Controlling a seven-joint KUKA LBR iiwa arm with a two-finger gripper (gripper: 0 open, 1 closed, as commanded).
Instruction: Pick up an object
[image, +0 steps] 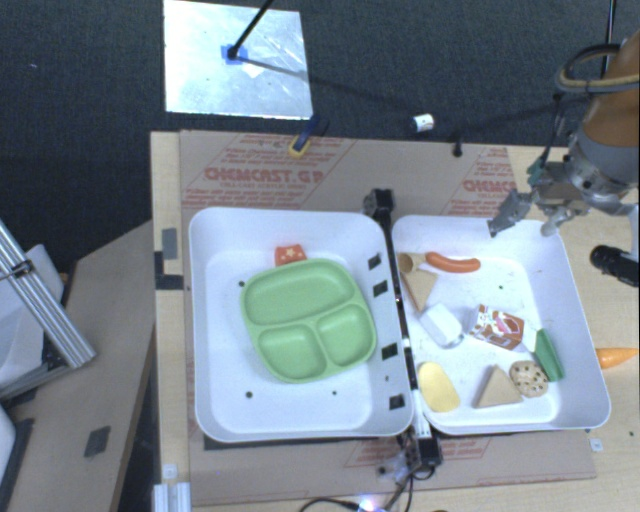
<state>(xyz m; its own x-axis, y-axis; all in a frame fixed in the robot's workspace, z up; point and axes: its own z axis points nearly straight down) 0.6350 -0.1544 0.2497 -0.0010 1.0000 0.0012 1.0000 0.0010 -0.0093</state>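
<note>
The gripper (527, 212) is hovering with fingers spread, gripping nothing, above the far right rim of the right bin (575, 300); the sausage (452, 264) is lying inside.

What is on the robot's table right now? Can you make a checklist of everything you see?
Surface: two white bins side by side, left bin and right bin, on a bench.
Job's things: in the right bin, a hot dog, cookie, yellow piece, green stick, tan wedge.
Clutter: green divided tray in the left bin; orange carrot outside the bins.
Grippers: gripper above the right bin's far edge, fingers apart, holding nothing.
Cables: black cable behind the bench.
Surroundings: dark carpet, silver sheet.
</note>
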